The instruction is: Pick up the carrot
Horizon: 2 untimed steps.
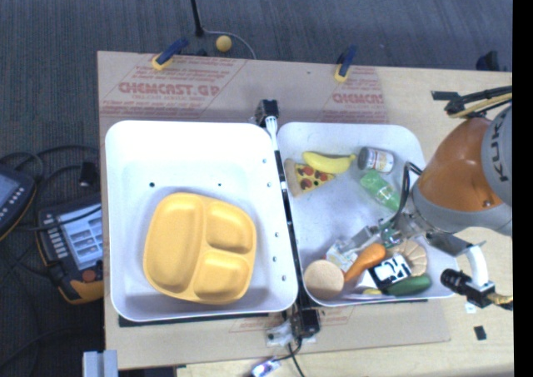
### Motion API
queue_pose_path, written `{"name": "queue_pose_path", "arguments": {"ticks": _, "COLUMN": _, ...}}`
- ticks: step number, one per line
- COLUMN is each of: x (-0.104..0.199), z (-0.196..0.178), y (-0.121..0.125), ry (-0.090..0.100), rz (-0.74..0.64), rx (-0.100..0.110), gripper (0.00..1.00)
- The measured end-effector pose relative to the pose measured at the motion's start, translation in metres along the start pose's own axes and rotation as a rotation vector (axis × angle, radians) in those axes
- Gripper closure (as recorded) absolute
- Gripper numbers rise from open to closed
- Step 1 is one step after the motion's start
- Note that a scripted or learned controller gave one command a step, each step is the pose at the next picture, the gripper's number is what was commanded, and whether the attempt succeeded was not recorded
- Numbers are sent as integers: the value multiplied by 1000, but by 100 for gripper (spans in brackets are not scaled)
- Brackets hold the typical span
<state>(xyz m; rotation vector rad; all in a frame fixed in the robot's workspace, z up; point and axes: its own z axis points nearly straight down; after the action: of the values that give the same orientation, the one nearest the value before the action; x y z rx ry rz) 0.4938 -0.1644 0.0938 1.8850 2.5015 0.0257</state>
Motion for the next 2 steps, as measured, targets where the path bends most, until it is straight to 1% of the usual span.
{"name": "queue_pose_path", "arguments": {"ticks": 1, "x": -1, "z": -7, "y": 2, "ry": -4, "rz": -3, "rx": -2, "gripper": 100}}
{"name": "queue_pose_path", "arguments": {"ticks": 2, "x": 64, "z": -10, "y": 7, "ry": 5, "rz": 42, "rx": 28, "gripper": 100}}
